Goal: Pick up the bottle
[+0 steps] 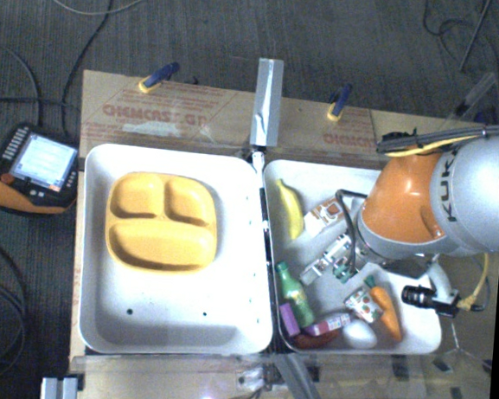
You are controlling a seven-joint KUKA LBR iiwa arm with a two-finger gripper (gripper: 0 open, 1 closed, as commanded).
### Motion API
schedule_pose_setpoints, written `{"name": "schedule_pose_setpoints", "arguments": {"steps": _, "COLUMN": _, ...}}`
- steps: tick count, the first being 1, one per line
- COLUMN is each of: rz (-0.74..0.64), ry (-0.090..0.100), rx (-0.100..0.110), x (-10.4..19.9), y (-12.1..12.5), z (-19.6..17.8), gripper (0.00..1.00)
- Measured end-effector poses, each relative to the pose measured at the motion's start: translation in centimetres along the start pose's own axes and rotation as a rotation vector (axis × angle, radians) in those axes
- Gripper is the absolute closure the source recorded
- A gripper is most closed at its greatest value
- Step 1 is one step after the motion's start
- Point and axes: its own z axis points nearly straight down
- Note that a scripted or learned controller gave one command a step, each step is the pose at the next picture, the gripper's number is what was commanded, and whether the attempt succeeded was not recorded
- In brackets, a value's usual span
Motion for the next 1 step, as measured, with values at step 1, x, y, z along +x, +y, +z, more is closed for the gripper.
{"name": "schedule_pose_setpoints", "arguments": {"steps": 1, "rz": -0.001, "ry": 0.009, "rx": -0.005, "x": 0.19, "y": 0.3, "z": -0.74, "gripper": 1.0}}
